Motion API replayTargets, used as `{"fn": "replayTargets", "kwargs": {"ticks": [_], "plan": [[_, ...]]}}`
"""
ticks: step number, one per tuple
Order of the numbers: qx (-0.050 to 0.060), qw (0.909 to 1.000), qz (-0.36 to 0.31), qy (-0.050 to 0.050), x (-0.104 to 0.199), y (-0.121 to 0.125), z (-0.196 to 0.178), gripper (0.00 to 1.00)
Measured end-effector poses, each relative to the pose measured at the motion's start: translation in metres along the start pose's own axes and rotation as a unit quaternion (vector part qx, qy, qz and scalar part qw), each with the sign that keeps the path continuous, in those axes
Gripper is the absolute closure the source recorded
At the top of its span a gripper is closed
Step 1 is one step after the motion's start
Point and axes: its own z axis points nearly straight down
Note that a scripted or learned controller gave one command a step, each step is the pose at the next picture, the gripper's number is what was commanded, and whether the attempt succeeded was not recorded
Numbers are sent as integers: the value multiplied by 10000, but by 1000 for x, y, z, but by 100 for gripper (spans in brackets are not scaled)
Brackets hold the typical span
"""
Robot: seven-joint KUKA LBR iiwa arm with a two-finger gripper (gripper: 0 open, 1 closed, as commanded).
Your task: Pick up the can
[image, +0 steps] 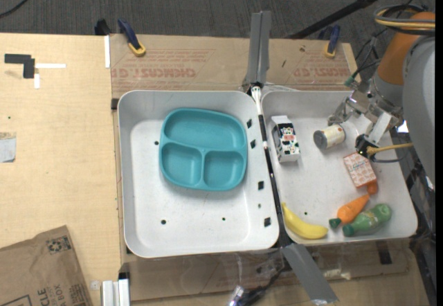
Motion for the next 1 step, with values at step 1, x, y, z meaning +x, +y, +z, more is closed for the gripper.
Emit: {"fn": "replayTargets", "kwargs": {"ticks": [1], "plan": [[-9,9548,2973,-10,7,8,1,0]]}}
